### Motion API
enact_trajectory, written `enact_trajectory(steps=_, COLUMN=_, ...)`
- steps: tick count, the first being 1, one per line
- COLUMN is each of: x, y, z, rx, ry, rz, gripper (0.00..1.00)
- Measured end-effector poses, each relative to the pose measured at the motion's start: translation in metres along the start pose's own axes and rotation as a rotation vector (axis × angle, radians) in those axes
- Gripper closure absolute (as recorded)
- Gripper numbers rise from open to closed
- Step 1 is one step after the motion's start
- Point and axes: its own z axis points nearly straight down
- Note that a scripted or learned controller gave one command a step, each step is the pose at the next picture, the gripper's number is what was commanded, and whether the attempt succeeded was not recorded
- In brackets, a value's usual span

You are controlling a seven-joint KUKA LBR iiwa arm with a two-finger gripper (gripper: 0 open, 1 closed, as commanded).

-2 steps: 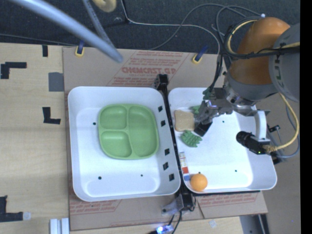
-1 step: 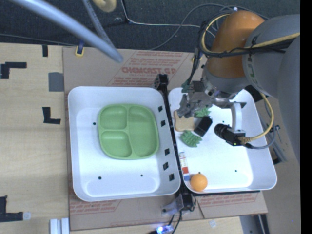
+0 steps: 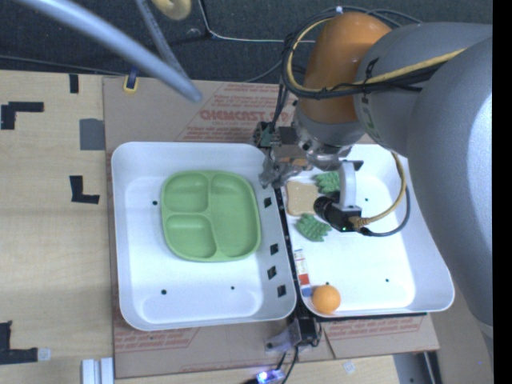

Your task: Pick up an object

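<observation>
My tool sits low at the right bin's left wall, over a tan slice; can't tell how it stands, wrist blocks it. Beside the slice: two green leafy pieces, one partly hidden, maybe lettuce. Orange ball near the front corner, well apart. Left bin holds a green divided plate. Bench under both.
</observation>
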Motion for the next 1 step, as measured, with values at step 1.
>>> enact_trajectory(steps=1, x=0.0539, y=0.0149, z=0.0099, rx=0.0, ry=0.001, rz=-0.001, gripper=1.0)
